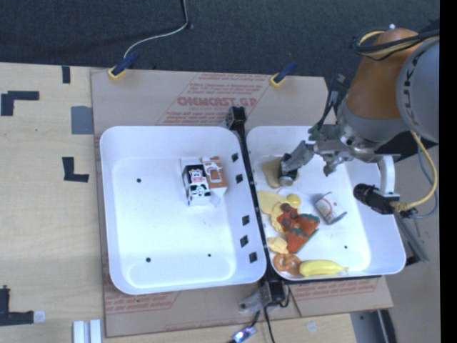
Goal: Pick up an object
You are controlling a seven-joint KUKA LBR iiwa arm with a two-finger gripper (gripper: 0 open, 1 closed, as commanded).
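Camera view shows the gripper [308, 161] low in the right bin [371, 252], near that bin's upper left corner and just beside the divider [245, 191] between the two bins. Its two fingers stand apart: one dark fingertip [288, 171] comes down at a flat tan piece [270, 173], while the other reaches out further from the divider. Nothing sits between them, so as I judge it the pick is not yet made; closing on something and lifting it are both left to do.

Most of the candidates lie in the right bin, piled close to the divider: a yellow, soft-looking flat shape [268, 203], a red and green lumpy toy [298, 224] with dark spots, an orange piece [278, 245] below that, a ring-shaped pretzel-like item [288, 264], and a smooth, curved banana [321, 267] at the lower edge. A little further from the divider lies a small grey and white can [329, 208] on its side, cylindrical and shiny.

On the other side of the divider, in the left bin [143, 227], two small cartons lie touching: a white one [197, 184] with black cow patches, and an orange and white one [215, 173] nearer the divider. Both look like boxy printed card with flat faces.

The bins are glossy white plastic with rounded rims, resting on a brown cardboard sheet [207, 98].
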